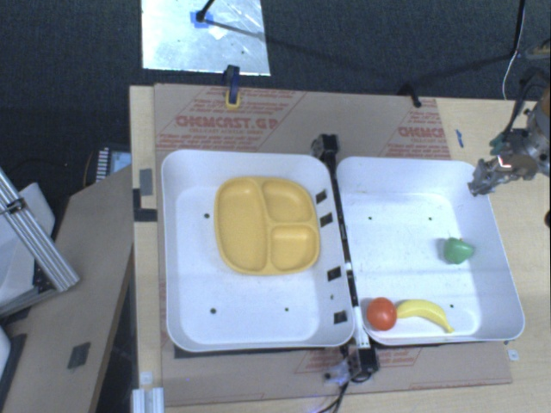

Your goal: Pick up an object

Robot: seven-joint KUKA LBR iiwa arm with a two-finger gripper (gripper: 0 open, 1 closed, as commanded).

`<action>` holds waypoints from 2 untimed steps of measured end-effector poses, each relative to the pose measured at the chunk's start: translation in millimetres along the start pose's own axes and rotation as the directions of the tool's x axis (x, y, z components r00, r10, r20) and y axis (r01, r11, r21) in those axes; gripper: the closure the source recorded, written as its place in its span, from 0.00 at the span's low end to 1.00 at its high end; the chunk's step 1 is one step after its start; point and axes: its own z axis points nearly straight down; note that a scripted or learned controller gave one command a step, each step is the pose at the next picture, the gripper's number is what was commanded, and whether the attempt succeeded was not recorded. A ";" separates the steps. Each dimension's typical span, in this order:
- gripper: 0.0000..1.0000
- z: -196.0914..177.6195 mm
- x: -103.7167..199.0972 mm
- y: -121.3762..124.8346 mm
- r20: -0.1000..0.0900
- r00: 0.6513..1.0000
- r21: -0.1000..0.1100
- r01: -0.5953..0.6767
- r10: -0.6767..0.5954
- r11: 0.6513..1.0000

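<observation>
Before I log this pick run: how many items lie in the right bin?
3: a green item near the right wall, a tomato at the front left corner, and a banana beside it.

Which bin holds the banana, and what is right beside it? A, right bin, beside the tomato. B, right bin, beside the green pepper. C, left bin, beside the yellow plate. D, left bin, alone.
A: the banana lies at the near edge of the right bin, next to the tomato; the green pepper sits apart.
</observation>
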 end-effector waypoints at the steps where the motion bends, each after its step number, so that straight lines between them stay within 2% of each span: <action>1: 1.00 6.4 44.4 4.9 -0.003 1.000 0.003 0.004 -0.004 1.000; 2: 1.00 19.1 96.5 15.3 -0.003 1.000 0.003 0.005 -0.005 1.000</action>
